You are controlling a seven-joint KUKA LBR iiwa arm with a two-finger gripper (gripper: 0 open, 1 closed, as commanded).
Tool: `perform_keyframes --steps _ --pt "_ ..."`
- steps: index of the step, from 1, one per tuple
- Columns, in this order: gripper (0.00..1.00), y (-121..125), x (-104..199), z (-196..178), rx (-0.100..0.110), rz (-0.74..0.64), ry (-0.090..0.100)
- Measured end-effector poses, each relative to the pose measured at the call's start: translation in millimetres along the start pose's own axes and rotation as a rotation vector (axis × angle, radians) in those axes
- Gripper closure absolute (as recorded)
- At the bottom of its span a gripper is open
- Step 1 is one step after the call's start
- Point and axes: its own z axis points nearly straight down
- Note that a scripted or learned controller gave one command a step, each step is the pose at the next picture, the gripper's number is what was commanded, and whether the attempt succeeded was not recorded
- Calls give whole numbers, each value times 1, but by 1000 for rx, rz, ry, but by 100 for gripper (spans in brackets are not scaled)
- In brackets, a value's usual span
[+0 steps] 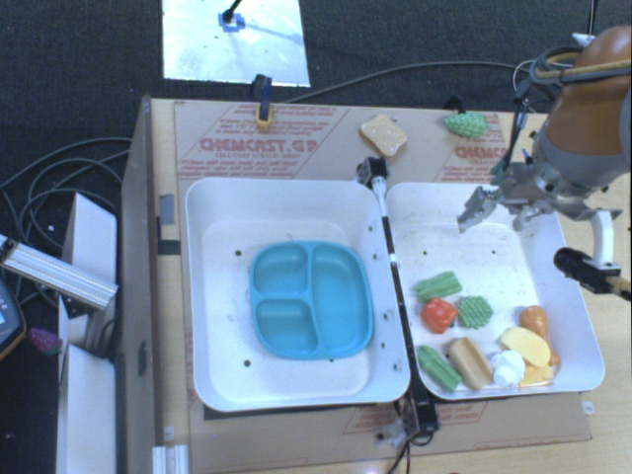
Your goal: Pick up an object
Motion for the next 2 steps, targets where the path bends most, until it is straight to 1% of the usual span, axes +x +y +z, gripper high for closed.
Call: perform_keyframes --steps 1,2 --pt "0 -56 14 93 2 2 1" --pt "0 -55 17 154 0 2 0"
